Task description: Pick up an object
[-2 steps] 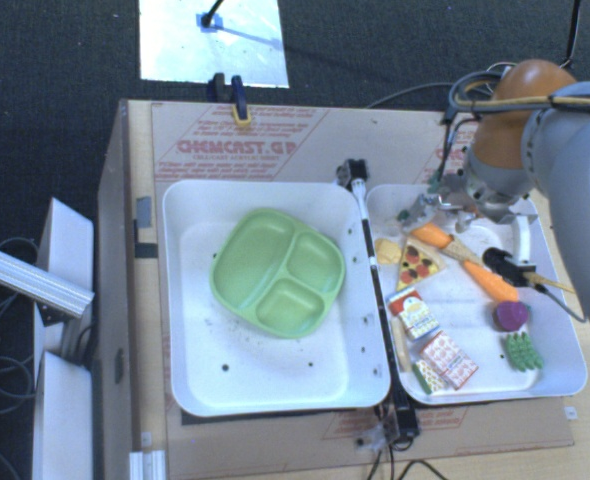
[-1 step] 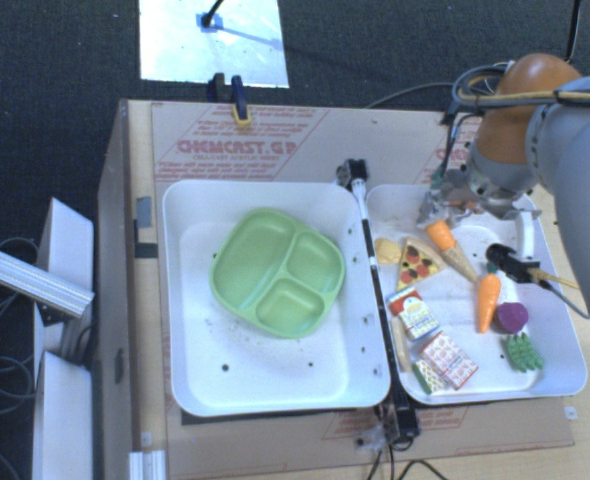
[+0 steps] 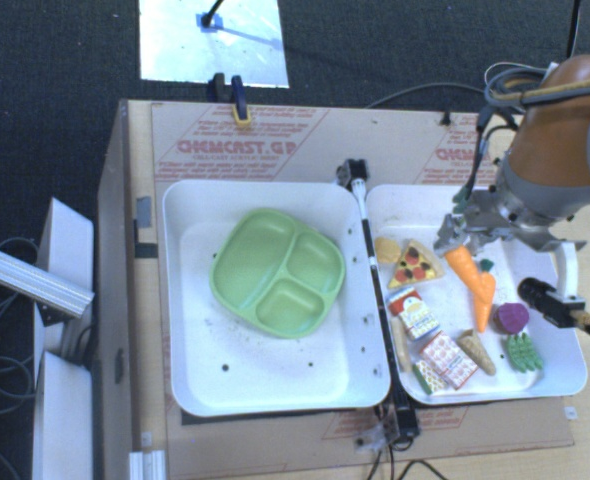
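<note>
On dark carpet we see the table point(image 3: 275, 133), its carrot point(image 3: 475, 280) pointing tip-down toward us; jaws point(image 3: 465, 233) state unreadable.

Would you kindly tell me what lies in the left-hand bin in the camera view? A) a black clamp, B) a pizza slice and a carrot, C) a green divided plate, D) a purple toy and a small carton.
C: the green divided plate sits alone in the left bin, while the pizza slice, the carrot and the other toys lie in the right bin.
</note>
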Motion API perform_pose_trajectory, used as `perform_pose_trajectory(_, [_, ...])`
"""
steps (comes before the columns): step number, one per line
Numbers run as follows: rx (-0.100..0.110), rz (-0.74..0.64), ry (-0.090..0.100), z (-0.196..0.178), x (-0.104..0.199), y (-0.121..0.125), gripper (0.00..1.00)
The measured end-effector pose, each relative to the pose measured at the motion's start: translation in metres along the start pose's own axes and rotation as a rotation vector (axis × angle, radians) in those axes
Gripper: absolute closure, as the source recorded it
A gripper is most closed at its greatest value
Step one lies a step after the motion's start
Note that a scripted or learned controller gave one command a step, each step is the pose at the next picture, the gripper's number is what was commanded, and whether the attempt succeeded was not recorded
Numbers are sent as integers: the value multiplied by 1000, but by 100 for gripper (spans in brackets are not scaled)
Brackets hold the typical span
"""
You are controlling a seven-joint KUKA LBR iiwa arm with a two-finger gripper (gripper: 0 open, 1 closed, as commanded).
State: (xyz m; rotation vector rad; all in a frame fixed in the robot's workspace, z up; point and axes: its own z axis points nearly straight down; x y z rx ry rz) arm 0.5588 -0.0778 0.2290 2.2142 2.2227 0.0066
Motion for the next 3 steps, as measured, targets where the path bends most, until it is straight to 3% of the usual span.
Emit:
perform_pose_trajectory(1, [5,0,1,-20,58,-60,100])
perform_pose_trajectory(2, [2,0,0,-62,52,-71,100])
perform_pose_trajectory(3, [5,2,-1,-35,1,-72,100])
